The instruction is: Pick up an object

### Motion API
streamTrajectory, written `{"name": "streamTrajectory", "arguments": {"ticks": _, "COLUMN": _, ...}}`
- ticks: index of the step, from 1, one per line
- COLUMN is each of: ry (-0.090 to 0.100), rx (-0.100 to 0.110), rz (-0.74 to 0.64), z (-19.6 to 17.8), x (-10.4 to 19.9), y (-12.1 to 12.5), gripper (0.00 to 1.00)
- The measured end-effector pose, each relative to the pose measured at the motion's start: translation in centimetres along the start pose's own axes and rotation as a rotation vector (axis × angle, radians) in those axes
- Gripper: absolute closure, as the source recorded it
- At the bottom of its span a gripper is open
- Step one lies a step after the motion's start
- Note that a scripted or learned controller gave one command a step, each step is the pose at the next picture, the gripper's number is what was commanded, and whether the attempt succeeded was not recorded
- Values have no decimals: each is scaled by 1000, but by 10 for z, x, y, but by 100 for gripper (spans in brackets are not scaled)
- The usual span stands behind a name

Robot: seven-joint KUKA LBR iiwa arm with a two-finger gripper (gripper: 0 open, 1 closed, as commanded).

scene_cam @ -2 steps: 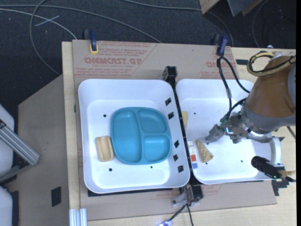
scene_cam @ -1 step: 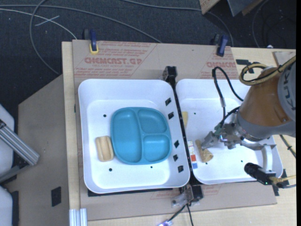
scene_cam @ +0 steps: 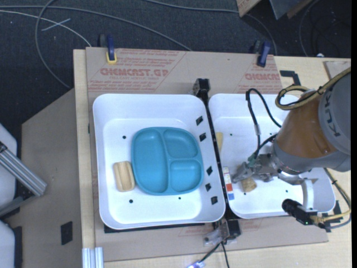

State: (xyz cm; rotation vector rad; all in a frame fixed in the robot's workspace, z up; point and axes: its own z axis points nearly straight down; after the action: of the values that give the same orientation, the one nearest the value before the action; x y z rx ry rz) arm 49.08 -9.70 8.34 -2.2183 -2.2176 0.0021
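Red print "CHEMCAST GP" runs along the brown board behind both bins, partly repeated at right

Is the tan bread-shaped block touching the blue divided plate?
Touching: the camera view shows the tan block against the blue plate's left rim.

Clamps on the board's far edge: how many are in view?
2. One clamp sits at the far left corner of the board, above the left bin; the other clamp sits above the right bin. The arm could hide more.
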Motion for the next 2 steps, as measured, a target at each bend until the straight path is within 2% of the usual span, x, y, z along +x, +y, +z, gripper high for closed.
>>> {"name": "streamTrajectory", "arguments": {"ticks": 1, "ry": 0, "rx": -4, "rz": 1, "z": -12, "x": 0, "y": 1, "gripper": 100}}
{"name": "streamTrajectory", "arguments": {"ticks": 2, "ry": -3, "rx": -8, "rz": -1, "z": -55, "x": -1, "y": 0, "gripper": 100}}
